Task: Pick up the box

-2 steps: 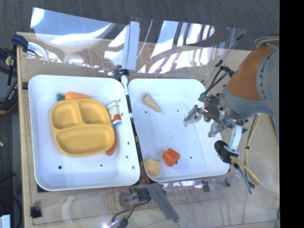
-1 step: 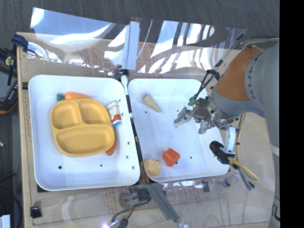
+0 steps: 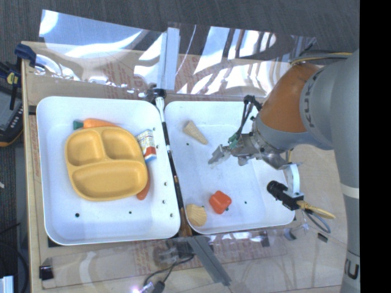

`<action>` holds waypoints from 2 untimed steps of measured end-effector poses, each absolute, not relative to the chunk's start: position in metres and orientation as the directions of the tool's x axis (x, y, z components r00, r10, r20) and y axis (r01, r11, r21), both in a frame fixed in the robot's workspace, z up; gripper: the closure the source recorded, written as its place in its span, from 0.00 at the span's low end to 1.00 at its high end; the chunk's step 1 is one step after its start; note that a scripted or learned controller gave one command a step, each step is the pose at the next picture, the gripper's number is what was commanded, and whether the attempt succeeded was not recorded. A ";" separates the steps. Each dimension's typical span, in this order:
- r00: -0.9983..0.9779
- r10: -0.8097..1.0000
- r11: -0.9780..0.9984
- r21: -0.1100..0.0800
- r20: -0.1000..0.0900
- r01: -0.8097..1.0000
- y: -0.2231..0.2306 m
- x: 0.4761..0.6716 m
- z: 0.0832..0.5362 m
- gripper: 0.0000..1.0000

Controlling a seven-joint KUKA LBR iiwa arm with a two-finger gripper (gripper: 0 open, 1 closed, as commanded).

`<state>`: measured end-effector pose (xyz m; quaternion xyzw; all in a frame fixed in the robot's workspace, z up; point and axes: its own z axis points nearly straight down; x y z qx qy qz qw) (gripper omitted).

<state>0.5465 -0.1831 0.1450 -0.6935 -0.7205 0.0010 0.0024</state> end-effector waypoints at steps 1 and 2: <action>0.291 0.957 -0.291 -0.007 0.000 0.957 -0.148 0.498 0.105 0.00; 0.118 0.993 -0.118 -0.002 0.000 0.993 -0.196 0.538 0.161 0.00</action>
